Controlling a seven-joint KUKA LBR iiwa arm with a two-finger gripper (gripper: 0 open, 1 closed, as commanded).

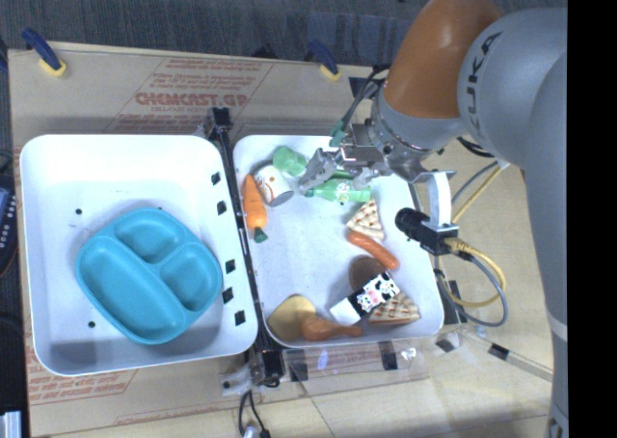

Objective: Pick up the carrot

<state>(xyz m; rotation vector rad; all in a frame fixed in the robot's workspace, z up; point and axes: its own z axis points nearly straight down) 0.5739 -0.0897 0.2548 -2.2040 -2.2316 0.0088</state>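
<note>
At 9 o'clock in the right bin (289, 262), hard against the divider w/ the left bin (58, 262), lies the carrot (254, 205): orange, long axis running 12 to 6, a bit of green at its 6 o'clock tip. Just at its 2 o'clock sits a small can-like toy (274, 187), touching or nearly so. Arm (501, 69) comes in from 3 o'clock, orange band above the wrist; the claw (323, 173) hangs over the bin's 12 o'clock part, near a green item (288, 158) and another green piece (339, 193) beneath it. Claw is apart from the carrot, w/ the can toy between them. Can't tell whether the claw is released or clenched, too much clutter around it; nothing orange seen in it.

Rest of right bin: waffle-type wedge (365, 221) approx at centre-right, a sausage (374, 251) just at its 5 o'clock, a brown round item (366, 270) below that. At 5 o'clock of the bin, a black-and-white cow-print box (368, 297) leans on a second waffle wedge (397, 311). At 6 o'clock, a tan rounded piece (292, 314) w/ an orange-brown strip (323, 330) beside it.

Left bin holds a blue divided plate (147, 275), 3 compartments, sitting tilted toward 5 o'clock. Both bins rest on the cardboard-covered surface (125, 89).
</note>
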